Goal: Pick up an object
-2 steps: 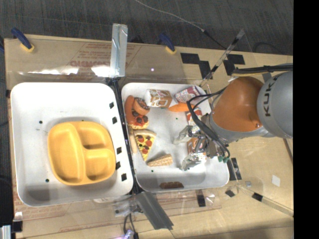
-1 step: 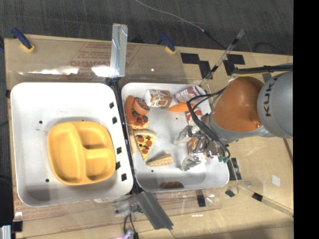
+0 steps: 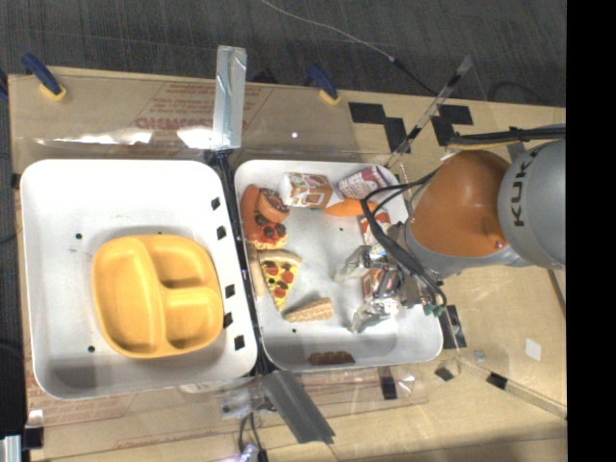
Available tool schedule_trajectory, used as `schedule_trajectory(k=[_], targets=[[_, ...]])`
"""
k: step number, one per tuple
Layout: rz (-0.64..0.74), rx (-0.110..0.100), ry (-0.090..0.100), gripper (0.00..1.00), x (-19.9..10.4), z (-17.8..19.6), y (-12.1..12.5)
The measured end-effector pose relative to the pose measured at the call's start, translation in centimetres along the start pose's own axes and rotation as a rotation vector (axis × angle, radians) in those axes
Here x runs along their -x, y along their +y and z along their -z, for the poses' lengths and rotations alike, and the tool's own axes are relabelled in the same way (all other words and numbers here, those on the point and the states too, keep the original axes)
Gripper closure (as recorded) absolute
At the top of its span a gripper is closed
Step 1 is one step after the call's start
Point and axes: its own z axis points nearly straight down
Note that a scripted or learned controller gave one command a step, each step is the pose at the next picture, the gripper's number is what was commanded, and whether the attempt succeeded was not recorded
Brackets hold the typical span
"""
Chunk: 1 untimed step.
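Arm w/ orange band (image 3: 460, 215) enters from the right; gripper (image 3: 377, 287) sits low over the right side of the right bin (image 3: 289, 349). Pincer state: cannot tell, since wrist and cabling crowd the tip, and no item is visibly held.

Candidate objs, all in the right bin:
- Pizza slice (image 3: 278, 278), left-centre, lying flat. Prob. light moulded plastic, stiff; thin profile, so grasp across the narrow width, not the flat faces.
- Wafer-like piece (image 3: 308, 309), just below/right of the pizza. Small, rigid, light; grasp across the short axis.
- Round burger-like toy (image 3: 265, 216), near the bin's left wall. Curved and likely smooth, hence slip risk; wall proximity limits finger clearance.
- Printed packet (image 3: 306, 190) and second packet (image 3: 364, 181) along the top edge. Light, pliable film; may crumple or slide.
- Orange carrot-like piece (image 3: 344, 208), between the packets and the gripper. Tapered; take at the thick end.
- Dark flat item (image 3: 330, 358), at the bottom rim; type unclear.

Nearest to the gripper: items beneath it, partly hidden.

Left bin (image 3: 58, 191): holds one yellow divided tray (image 3: 159, 294), three compartments, nothing seen in them.
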Motion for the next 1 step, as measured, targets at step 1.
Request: schedule_trajectory(k=[1], targets=[[-0.075, 0.001, 0.001, 0.00, -1.52, -0.18, 0.98]])
